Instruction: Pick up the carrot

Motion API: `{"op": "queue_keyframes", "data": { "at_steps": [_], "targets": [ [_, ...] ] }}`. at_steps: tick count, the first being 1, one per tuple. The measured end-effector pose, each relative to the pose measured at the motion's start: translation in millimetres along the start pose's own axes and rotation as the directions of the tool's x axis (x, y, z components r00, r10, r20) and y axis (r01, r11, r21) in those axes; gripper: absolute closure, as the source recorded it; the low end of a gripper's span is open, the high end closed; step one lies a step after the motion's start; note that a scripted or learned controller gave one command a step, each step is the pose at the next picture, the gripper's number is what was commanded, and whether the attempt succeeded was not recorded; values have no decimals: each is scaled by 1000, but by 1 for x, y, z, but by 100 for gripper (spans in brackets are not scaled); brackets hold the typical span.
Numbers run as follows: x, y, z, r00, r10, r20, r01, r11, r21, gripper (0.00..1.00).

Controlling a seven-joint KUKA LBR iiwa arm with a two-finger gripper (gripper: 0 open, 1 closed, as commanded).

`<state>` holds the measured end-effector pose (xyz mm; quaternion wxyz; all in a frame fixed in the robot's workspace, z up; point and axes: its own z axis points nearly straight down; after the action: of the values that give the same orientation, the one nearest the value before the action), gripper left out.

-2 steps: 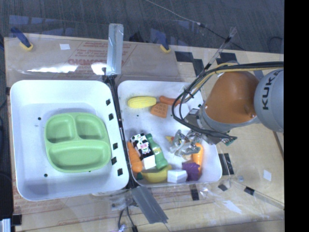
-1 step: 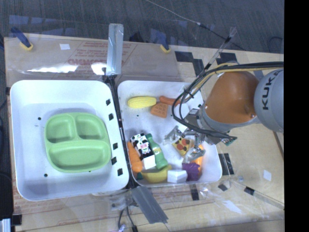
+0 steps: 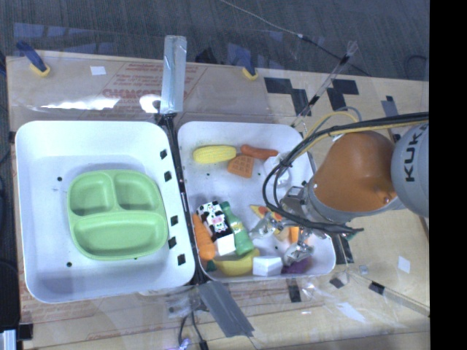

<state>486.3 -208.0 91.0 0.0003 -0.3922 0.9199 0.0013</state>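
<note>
- Left bin (image 3: 29, 195): holds a green divided plate (image 3: 115, 214), three compartments, sitting flat in the middle.
- Right bin (image 3: 219, 131): toy food clutter.
- Carrot (image 3: 203, 238): orange, lying along the right bin's left wall in the lower part, just beside a black-and-white cow toy (image 3: 214, 219) and a green bottle-shaped item (image 3: 236, 233).
- Lower edge of the right bin: yellow banana-like piece (image 3: 233, 265), a white block (image 3: 267, 266), a purple piece (image 3: 295, 267).
- Top of the right bin: corn cob (image 3: 214, 154), then an orange waffle-like piece (image 3: 241, 167) and an orange-red sausage shape (image 3: 260, 152).
- Gripper (image 3: 288, 239): low in the right bin's lower right area, over small items, well apart from the carrot. Can't tell whether it's open or closed, too cluttered.
- Arm (image 3: 357, 172): orange band and grey link come in from the right, black cables looped around the wrist.
</note>
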Motion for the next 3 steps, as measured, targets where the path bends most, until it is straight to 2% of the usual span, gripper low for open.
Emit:
{"op": "queue_keyframes", "data": {
  "at_steps": [1, 2, 3],
  "targets": [
    [-4, 0, -10, 1000, -8, 2, 8, 1000, 1, 100],
    [-4, 0, -10, 1000, -8, 2, 8, 1000, 1, 0],
    [5, 2, -11, 994, 110, -1, -110, 994, 0, 0]
  ]
}}
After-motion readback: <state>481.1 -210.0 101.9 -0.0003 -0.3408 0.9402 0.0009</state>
